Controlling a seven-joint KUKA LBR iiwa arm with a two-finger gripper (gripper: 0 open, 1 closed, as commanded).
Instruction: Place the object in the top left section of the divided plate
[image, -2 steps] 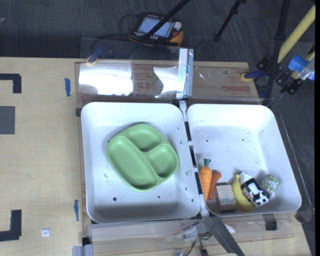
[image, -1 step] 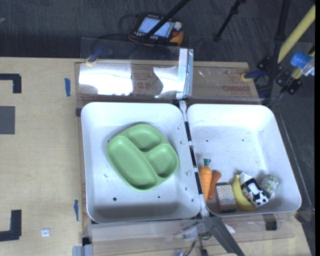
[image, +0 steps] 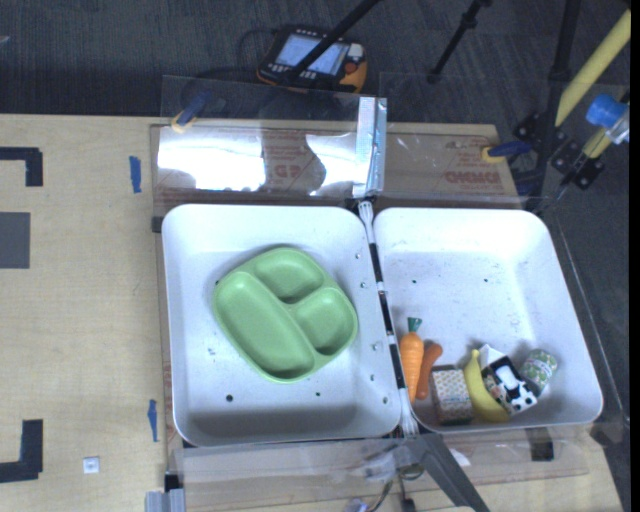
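Left of the metal divider (image: 371, 262) between the two white bins, a green divided plate (image: 285, 311) is seen lying tilted in the left bin (image: 190, 400). Right of the divider, in the right bin (image: 480, 250), a carrot (image: 412, 355), a banana (image: 483, 396), a small box (image: 451, 394) and a cow toy (image: 511, 385) are clustered together at the near wall. The tool's state cannot be told.

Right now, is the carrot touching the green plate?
Apart. The camera view shows the carrot lying in the right bin, while the green plate sits in the left bin, with the bins' walls between them.
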